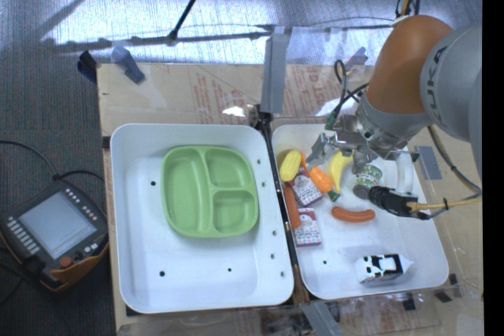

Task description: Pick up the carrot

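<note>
The carrot (319, 179) is a short orange toy with a green end, lying slantwise in the upper left of the right bin (394, 244). It rests between a yellow lemon (290, 165) and a banana (340, 169). My gripper (336, 156) hangs low over the bin just up and right of the carrot. It is open, and its left finger (317, 150) stands close above the carrot's upper end. Nothing sits between the fingers. The wrist hides the bin's upper right part.
In the right bin also lie a small can (366, 179), a red sausage (353, 214), two red packets (307, 226) and a black-and-white carton (383, 267). The left bin (142, 264) holds a green divided plate (210, 190). A cable runs right of the can.
</note>
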### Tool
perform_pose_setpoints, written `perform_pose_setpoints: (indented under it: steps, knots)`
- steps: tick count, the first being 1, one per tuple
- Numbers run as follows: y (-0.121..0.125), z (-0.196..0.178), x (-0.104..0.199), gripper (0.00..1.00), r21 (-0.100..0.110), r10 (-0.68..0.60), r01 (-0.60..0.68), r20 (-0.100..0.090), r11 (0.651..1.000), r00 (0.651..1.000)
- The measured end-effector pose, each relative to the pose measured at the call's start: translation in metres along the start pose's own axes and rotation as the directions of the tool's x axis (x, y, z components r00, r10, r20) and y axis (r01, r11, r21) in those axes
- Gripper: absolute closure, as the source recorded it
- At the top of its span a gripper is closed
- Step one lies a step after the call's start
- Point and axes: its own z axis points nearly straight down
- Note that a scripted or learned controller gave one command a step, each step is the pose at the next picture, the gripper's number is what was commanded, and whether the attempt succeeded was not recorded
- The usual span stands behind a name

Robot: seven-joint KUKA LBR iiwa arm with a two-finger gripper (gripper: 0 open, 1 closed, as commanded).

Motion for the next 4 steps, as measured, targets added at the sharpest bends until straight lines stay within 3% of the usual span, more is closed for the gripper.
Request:
perform_pose_setpoints:
  steps: [1,2,3,4]
  knots:
    - [0.053,0.088,-0.042,0.0,-0.002,0.005,-0.005,0.001,1.0,1.0]
    - [0.033,0.104,-0.026,0.0,-0.021,0.054,-0.054,0.003,0.998,0.999]
    - [0.034,0.094,-0.022,1.0,-0.018,0.053,-0.053,-0.003,0.998,0.999]
    - [0.008,-0.004,0.026,1.0,-0.001,0.145,-0.145,0.001,0.989,0.989]
